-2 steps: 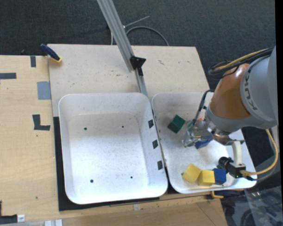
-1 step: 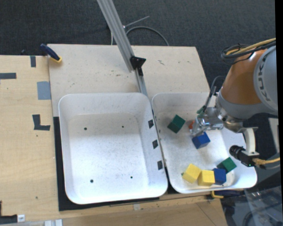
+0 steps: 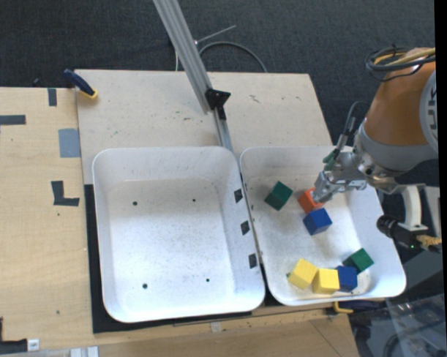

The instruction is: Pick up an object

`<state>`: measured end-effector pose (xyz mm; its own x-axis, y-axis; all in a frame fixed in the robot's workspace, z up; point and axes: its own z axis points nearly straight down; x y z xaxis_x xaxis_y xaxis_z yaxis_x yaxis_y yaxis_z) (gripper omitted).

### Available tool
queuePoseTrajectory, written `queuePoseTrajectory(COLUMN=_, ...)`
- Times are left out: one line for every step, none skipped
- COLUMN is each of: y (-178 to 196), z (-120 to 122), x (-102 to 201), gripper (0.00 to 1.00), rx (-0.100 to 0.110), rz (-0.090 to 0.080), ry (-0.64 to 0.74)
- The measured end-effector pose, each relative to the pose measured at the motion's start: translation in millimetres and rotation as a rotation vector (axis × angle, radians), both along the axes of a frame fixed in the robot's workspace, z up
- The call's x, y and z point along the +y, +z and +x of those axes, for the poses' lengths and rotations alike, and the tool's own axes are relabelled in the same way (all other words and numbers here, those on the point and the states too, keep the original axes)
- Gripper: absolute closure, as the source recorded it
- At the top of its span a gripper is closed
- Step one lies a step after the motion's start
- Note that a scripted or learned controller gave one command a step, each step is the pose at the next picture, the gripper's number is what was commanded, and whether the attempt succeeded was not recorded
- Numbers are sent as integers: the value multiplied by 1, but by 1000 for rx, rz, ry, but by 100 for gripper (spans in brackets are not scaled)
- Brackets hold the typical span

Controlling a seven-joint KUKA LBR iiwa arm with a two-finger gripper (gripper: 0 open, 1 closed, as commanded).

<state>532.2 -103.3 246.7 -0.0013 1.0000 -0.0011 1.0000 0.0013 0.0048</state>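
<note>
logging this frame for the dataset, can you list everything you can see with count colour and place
green cubes: 2, dark green, right bin; one near its upper left, one near the lower right corner
orange block: 1, orange, right bin, right at the gripper tip
blue cubes: 2, blue, right bin; one just below the orange block, one in the bottom cluster
yellow cubes: 2, yellow, right bin bottom edge, side by side
bins: 2, white, side by side; left bin, right bin
clamp: 1, blue and yellow, upper left of the bench
metal rail: 1, grey, slanting down to between the bins
arm: 1, orange and grey, from the right
gripper: 1, low over the orange block
</note>
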Motion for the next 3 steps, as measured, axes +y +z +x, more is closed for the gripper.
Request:
queuePoseTrajectory(y=-4, z=-3, x=46, gripper=100, rx=6, rz=2, ry=4)
queuePoseTrajectory(y=-14, z=9, x=103, gripper=100, rx=7, rz=2, ry=6)
queuePoseTrajectory(y=-5, z=10, x=156, gripper=100, rx=6, rz=3, ry=6)
